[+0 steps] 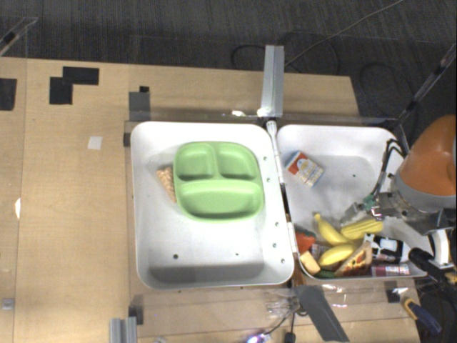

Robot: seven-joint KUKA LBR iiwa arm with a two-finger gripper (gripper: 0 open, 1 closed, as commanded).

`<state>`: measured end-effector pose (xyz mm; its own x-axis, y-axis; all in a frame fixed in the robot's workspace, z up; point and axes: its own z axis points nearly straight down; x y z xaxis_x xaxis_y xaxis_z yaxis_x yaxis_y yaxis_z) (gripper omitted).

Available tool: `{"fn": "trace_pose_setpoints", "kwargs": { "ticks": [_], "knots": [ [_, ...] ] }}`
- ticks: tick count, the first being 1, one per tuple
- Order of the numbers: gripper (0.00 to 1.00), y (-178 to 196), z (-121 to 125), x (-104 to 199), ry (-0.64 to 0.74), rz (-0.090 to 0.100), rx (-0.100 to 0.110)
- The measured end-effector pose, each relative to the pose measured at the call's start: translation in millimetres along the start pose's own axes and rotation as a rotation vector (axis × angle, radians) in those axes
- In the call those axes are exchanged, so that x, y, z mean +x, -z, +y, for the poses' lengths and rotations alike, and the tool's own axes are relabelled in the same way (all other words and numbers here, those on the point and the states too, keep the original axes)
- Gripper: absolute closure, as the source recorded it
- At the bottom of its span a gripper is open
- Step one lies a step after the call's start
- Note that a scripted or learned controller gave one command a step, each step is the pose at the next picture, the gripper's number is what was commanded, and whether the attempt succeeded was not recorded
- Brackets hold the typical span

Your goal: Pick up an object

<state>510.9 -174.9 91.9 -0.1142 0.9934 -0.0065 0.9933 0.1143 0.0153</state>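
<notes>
The right bin holds a pile of toy food at its front: a yellow banana, a yellow corn cob, another yellow piece and a red item. A small white and red carton lies apart near the bin's back left. My gripper hangs low over the right side of the pile, just above the corn cob, under the orange band of the arm. The wrist hides much of it.
The left bin carries a green divided plate with a tan, grainy item poking out at its left edge. A metal post rises behind the wall between the bins. Cables and dark parts crowd the lower right corner.
</notes>
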Motion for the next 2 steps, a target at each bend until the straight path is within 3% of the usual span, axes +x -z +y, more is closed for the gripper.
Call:
{"fn": "trace_pose_setpoints", "kwargs": {
  "ticks": [1,2],
  "knots": [
    [0.00,-1,59,45,0.038,0.003,-0.005],
    [0.00,-3,113,47,0.079,0.003,-0.001]
  ]
}}
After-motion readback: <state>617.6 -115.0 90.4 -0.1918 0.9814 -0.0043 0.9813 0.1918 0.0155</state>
